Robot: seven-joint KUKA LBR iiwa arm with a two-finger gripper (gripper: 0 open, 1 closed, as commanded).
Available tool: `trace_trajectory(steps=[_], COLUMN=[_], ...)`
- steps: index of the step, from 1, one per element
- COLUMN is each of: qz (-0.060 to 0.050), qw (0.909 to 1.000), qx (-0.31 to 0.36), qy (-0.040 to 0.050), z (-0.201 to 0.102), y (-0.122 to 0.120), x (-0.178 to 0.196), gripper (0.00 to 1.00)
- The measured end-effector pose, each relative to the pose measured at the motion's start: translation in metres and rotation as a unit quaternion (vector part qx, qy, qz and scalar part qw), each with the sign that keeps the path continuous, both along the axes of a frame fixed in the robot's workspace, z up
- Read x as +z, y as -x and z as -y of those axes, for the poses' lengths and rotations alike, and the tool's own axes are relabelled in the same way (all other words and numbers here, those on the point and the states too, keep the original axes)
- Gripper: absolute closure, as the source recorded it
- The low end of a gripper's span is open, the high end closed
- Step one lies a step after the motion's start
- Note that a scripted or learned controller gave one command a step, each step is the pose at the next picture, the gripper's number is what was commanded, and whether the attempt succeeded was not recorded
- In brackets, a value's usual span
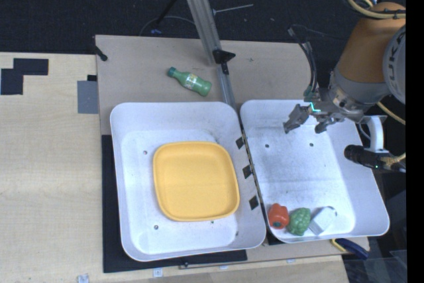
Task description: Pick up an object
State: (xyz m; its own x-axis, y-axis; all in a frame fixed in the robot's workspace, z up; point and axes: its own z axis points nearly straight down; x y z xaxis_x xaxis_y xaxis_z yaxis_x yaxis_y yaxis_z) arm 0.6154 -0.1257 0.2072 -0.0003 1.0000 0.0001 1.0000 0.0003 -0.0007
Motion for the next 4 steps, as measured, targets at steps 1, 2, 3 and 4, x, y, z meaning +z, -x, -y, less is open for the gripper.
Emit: trace_trajectory(steps=[1,2,3,4], qz=[0.000,-0.002,-0.002,0.000], qw=[1.0000,1.0000,1.0000,1.0000], qx=[0.000,0.000,0.000,-0.001], qy=[0.0000,-0.0002,-0.0003,0.0001], z=[0.000,0.007,0.006,0.007], y=[0.000,0.007,0.008,0.007], x=[0.000,-0.057,-0.111,-0.098], gripper=[0.00,0.00,0.00,1.00])
